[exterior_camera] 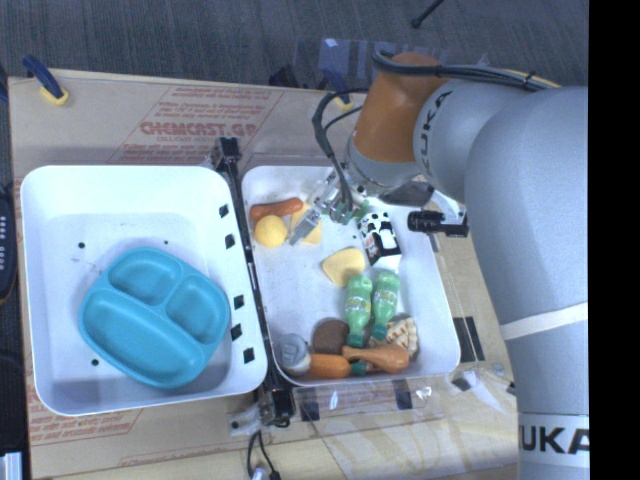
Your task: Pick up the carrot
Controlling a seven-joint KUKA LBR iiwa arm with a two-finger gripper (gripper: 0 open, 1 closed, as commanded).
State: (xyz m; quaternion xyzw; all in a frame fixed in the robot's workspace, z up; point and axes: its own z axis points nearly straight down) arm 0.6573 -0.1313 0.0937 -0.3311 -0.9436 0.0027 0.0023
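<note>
The carrot (328, 366), a short bright orange piece, lies at the front edge of the right bin (440, 313), between a grey can (292, 351) and a brown drumstick (380, 356). My gripper (308, 224) hangs over the bin's far left part, well away from the carrot. Its tips sit beside a yellow lemon (270, 231) and just below an orange-red sausage-shaped piece (277, 209). Nothing shows between the tips.
The right bin also holds a pale yellow wedge (343, 264), two green bottles (371, 303), a brown lump (327, 335) and a ridged tan piece (404, 332). A blue divided plate (152, 315) lies in the left bin (60, 193). The arm covers the bin's far right corner.
</note>
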